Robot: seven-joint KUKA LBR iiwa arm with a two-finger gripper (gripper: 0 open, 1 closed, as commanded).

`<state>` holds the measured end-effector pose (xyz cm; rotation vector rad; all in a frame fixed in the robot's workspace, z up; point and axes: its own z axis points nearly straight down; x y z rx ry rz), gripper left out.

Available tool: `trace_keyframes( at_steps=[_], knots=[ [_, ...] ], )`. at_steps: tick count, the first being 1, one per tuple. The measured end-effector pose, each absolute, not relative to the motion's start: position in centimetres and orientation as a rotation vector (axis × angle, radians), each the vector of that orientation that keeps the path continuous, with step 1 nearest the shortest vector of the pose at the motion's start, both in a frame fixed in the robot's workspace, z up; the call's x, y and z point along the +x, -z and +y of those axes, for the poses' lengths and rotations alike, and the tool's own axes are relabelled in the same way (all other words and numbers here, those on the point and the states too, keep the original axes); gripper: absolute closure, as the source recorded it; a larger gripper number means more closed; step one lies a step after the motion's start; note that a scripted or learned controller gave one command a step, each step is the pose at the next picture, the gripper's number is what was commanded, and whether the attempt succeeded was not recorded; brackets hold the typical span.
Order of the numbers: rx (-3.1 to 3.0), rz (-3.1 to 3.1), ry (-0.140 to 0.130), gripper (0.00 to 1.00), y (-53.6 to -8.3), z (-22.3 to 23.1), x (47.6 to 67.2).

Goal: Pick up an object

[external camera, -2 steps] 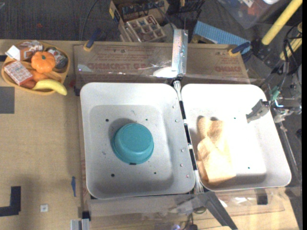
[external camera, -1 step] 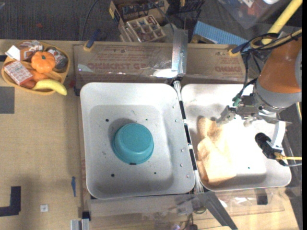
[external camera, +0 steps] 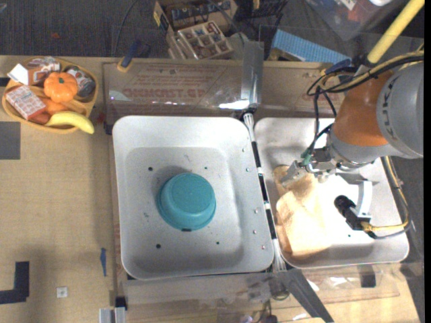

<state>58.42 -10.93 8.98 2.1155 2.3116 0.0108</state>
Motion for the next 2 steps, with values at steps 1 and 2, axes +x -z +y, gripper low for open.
trace_keyframes(
  at_steps=[1,2],
  knots=[
    [2.117,2.311,-0.012,0.0,-9.0,-11.0,58.4],
    [2.002,2.41,-0.009,0.0,-8.9,-10.0,63.2]
  ],
)
